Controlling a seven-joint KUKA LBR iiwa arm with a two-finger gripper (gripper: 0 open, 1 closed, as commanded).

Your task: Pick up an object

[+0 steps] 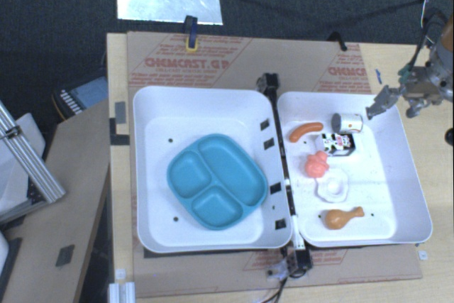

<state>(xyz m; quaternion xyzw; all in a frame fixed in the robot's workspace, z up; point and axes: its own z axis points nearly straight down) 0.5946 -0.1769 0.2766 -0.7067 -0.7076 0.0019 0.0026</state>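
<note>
The right bin (411, 209) holds several small objects. An orange-red sausage (306, 130) lies near its back left, with a silver can (347, 123) on its side to the right of it. In front of the can lies a small black, white and red item (338, 143). Further forward come a pink lump (317, 165), a white fried-egg toy (332, 188) and a tan drumstick (342, 217). My gripper (392, 112) hangs over the bin's back right corner, just right of the can. It is open, with nothing between its fingers.
The left bin (152, 110) holds a blue three-compartment plate (216, 181). A black divider with clips (278, 152) runs between the bins. Both bins rest on cardboard (184, 60). A metal rail (28, 160) stands at the far left.
</note>
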